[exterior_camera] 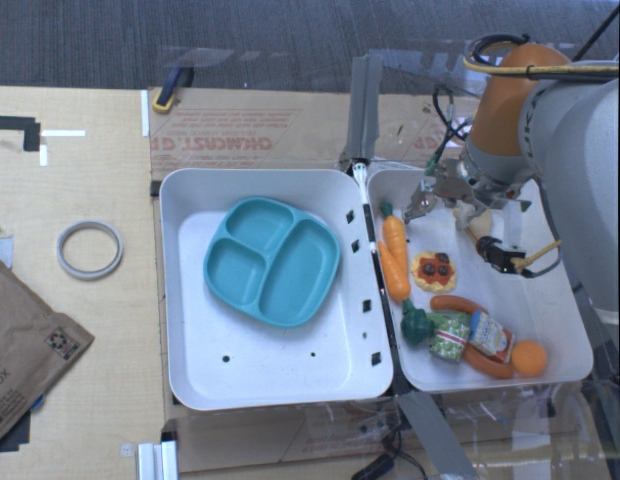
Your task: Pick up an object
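Observation:
The right bin (562, 293) holds two orange carrots (394, 250) along its left wall and a small round pizza toy (435, 269). Nearer the front lie a green broccoli (415, 323), a red sausage (456, 305), a green-and-white packet (450, 338), a colourful packet (490, 335) and an orange ball (529, 358). My gripper (445, 206) hangs over the far part of this bin, up and right of the carrots. It is open, with nothing between its fingers.
In the left bin (180, 268) lies a blue divided plate (272, 261). A tape ring (90, 248) and a cardboard box (20, 353) lie on the bench to the left. A metal divider (370, 258) separates the bins.

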Robot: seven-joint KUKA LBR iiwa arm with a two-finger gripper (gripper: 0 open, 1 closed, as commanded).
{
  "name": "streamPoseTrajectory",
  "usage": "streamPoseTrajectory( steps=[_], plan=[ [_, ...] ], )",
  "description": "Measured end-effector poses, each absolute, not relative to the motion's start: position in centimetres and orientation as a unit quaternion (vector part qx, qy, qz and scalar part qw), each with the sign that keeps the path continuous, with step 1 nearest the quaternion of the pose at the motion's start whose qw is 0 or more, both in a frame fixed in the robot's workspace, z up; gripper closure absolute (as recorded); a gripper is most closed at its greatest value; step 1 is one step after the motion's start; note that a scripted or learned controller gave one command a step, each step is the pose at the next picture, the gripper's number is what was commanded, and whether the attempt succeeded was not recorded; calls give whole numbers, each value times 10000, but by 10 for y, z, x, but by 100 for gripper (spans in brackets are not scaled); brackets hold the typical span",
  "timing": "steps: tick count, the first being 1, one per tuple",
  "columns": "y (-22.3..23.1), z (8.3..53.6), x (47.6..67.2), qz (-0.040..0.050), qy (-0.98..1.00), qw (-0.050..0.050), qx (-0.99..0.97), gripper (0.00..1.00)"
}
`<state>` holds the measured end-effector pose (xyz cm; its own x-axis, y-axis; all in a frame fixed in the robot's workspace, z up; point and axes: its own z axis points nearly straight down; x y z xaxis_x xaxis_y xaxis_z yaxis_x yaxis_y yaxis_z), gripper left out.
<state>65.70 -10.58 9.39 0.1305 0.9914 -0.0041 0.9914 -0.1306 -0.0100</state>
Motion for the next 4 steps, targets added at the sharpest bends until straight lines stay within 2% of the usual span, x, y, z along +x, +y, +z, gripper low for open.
streamPoseTrajectory(
  steps=[1,2,3,4],
  plan=[
    [-163,152,658,24,-6268,13,-7792,0],
    [-126,99,565,4,-6506,14,-7594,0],
    [-101,97,586,29,-6146,23,-7888,0],
    [-127,91,486,0,-6670,6,-7451,0]
  ],
)
